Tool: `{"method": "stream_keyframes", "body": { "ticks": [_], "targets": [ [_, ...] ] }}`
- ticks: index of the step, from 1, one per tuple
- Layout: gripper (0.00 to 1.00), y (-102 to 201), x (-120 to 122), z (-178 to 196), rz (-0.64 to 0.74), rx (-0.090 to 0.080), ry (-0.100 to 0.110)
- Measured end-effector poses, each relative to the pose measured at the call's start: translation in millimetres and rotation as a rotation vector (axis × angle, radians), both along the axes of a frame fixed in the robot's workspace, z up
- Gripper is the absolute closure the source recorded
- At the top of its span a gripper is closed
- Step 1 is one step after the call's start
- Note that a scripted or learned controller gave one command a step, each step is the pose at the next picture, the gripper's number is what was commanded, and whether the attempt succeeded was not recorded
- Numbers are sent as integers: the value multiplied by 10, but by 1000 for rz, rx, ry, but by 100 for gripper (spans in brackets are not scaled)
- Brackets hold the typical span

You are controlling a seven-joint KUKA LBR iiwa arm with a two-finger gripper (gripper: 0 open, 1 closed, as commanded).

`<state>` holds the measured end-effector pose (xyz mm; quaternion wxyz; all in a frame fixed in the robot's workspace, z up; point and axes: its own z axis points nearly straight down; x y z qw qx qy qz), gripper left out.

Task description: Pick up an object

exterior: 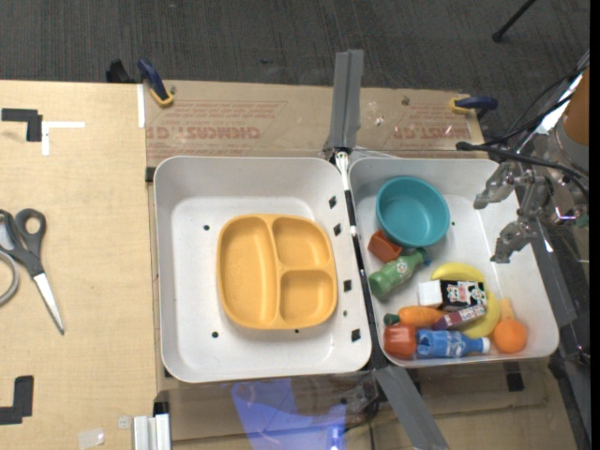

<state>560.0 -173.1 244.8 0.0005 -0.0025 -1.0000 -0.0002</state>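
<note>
The right bin [511, 279] holds a teal bowl [412, 211], a brown-red block [383, 246], a green bottle [395, 273], a banana [469, 279], a small black-and-white carton [462, 294], a carrot [419, 316], a red fruit [399, 341], a blue bottle [452, 345] and an orange ball [510, 336]. My gripper [502, 221] hangs over the bin's right side, above the bare floor right of the bowl. Its fingers [507, 243] stand apart with nothing between them.
The left bin [178, 279] holds a yellow divided plate [277, 272]. Scissors [36, 261] lie on the wooden bench at the far left. Clamps [156, 82] sit at the cardboard's back edge. A grey divider bar [346, 101] runs between the bins.
</note>
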Motion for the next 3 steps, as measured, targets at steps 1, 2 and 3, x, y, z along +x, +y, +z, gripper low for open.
{"method": "stream_keyframes", "body": {
  "ticks": [1,2,3],
  "targets": [
    [0,22,-221,-1320,74,-5,-20],
    [0,632,103,-1542,-99,-4,5],
    [0,396,-550,-1524,-15,-1,-4]
  ]
}}
